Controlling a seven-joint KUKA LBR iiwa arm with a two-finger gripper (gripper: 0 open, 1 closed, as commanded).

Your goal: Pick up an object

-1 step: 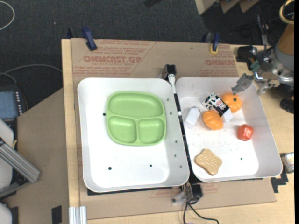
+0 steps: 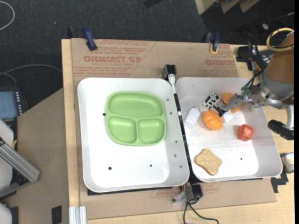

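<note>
The right white bin [image 2: 261,164] holds several small things. An orange round fruit [image 2: 212,120] lies near its middle, with a white block [image 2: 192,116] to its left and a black-and-white patterned piece [image 2: 211,100] behind it. A red fruit [image 2: 245,132] lies further right, and a tan toast-shaped piece [image 2: 208,161] is near the front. My gripper [image 2: 225,107] reaches in from the right, low over the bin, just right of the orange fruit and beside a small orange piece [image 2: 228,97]. Nothing is clearly held.
The left white bin [image 2: 93,139] holds a green three-compartment plate [image 2: 136,118]. The grey arm with its orange band [image 2: 280,73] hangs over the right bin's far right edge. Clamps [image 2: 88,38] hold the cardboard base at the back.
</note>
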